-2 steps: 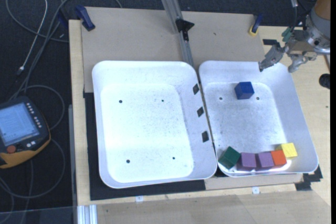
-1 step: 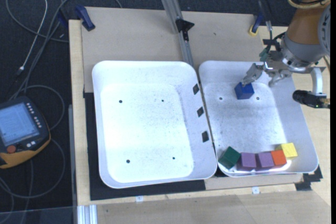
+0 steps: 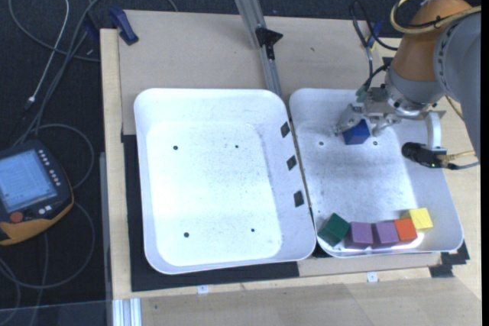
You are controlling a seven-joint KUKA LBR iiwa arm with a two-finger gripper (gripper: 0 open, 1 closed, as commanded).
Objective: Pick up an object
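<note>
Pincer (image 3: 361, 124) pinching blue block (image 3: 355, 135) over right bin (image 3: 367, 179), tan bench (image 3: 199, 50), dark carpet, coloured blocks (image 3: 376, 230) at bin's six o'clock, left bin (image 3: 214, 179) at nine o'clock

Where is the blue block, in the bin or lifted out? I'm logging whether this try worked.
Cannot tell. The blue block sits right under the gripper, over the right bin.

Grey arm (image 3: 464, 50), orange wrist band (image 3: 425, 42), black cables
</note>
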